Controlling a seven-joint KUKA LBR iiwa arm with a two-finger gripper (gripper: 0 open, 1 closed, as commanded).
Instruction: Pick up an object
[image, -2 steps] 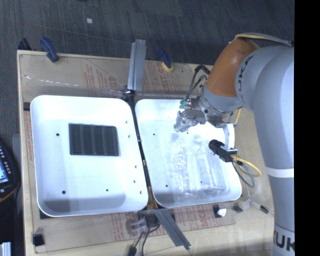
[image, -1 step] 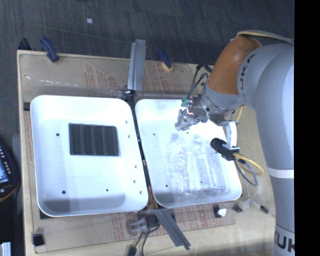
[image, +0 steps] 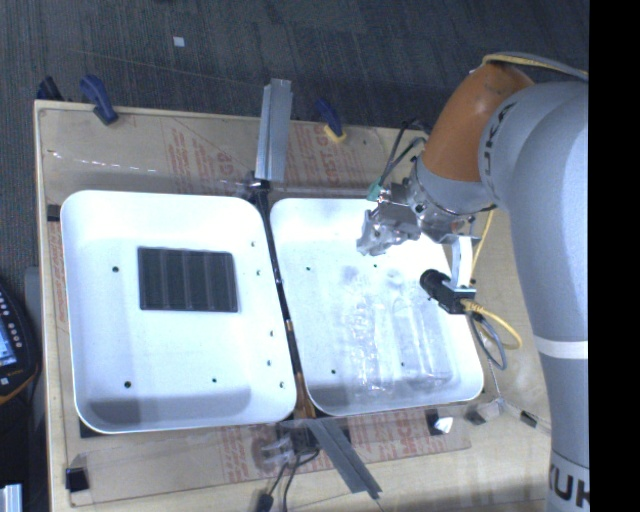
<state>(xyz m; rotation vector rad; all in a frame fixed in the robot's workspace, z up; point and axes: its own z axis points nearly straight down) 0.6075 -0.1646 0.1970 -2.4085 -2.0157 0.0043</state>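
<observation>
the jaws (image: 378, 238) hang over the upper part of the right bin (image: 300, 300), near its top rim; can't tell how they're set. clear plastic object (image: 395, 335) lies below the jaws on the bin floor, apart from them. left of the jaws, in the left bin (image: 90, 300), a dark ribbed panel (image: 188, 279). red print on table (image: 180, 150), unreadable. "ku" on arm (image: 560, 200).

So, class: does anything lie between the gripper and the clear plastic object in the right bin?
Nothing visible does. The gripper hangs over the right bin near its far edge, and the clear plastic object lies below it with only bare bin floor between.
</observation>
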